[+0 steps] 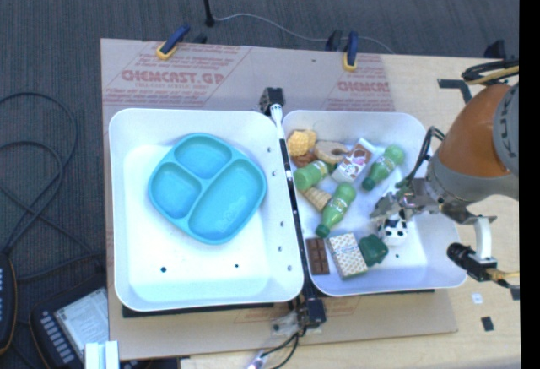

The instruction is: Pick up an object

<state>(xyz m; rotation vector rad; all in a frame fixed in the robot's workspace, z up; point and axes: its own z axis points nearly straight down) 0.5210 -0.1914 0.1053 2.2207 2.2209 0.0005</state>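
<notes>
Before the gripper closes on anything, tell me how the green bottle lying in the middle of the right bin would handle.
The green bottle lies on its side, so a push would probably roll it. It looks like a small plastic toy, likely light and stiff. Its rounded, smooth-looking body may slip between fingers unless gripped across the middle.

A single camera hangs fixed above the tabletop (472,321) and looks down at a slant; the far edge, with its two clamps (173,41), lies toward the top of the frame, and the near edge runs along the bottom. It sits far enough back to take in both white bins side by side; the left bin (126,215) holds the middle-left of the frame, the right bin (439,274) the middle-right. Dark carpet (51,38) fills the top and the left side. The arm (477,148) enters from the right edge, cropped there, so its base lies out of frame.
</notes>
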